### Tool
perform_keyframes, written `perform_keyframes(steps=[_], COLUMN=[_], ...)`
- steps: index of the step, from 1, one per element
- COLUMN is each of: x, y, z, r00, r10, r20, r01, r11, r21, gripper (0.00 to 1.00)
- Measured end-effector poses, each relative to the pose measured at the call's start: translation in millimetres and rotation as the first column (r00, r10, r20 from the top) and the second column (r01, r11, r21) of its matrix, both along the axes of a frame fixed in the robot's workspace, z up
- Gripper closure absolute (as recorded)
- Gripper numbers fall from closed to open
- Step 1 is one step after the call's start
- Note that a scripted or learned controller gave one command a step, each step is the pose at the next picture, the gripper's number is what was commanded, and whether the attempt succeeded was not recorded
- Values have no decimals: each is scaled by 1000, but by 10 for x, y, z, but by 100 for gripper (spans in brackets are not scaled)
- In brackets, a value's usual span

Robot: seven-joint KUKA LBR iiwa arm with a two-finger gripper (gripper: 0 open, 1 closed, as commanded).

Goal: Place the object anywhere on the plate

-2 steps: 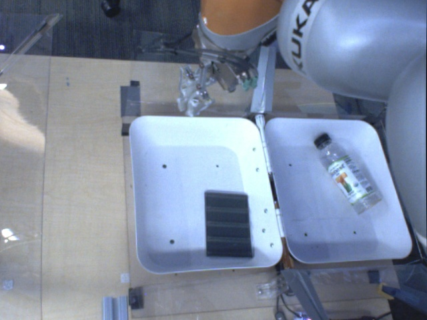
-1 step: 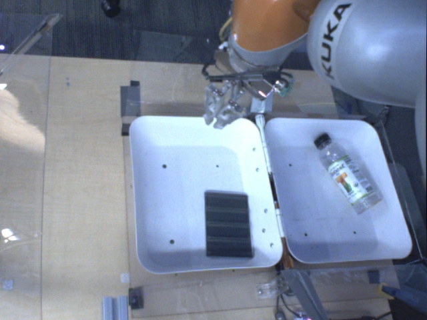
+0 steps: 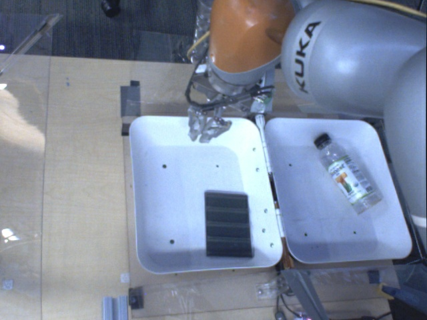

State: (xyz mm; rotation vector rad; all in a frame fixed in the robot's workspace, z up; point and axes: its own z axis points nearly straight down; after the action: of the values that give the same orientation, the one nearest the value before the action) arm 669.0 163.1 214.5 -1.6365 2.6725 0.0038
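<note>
A clear plastic bottle [image 3: 347,175] with a black cap and a coloured label lies on its side in the right bin [image 3: 300,239], cap pointing to the far left. A black ribbed rectangular plate [image 3: 228,223] lies flat in the near half of the left bin [image 3: 160,199]. My gripper [image 3: 208,129] hangs over the far edge of the left bin, well beyond the plate and far to the left of the bottle. Nothing shows in it.
The two white bins stand side by side on a wooden bench [image 3: 73,179], sharing a middle rim [image 3: 270,179]. The grey arm with its orange band [image 3: 247,22] covers the far right of the view. A clear sheet [image 3: 23,59] lies at the left.
</note>
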Motion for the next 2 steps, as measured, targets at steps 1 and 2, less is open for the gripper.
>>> perform_keyframes(steps=[1,2], x=[-2,-186], y=[619,228], z=[1128,1547], r00=[991,965], r10=[134,262], r20=[5,4], r01=[-134,-262], r11=[991,965], r21=[1,-2], gripper=[100,100])
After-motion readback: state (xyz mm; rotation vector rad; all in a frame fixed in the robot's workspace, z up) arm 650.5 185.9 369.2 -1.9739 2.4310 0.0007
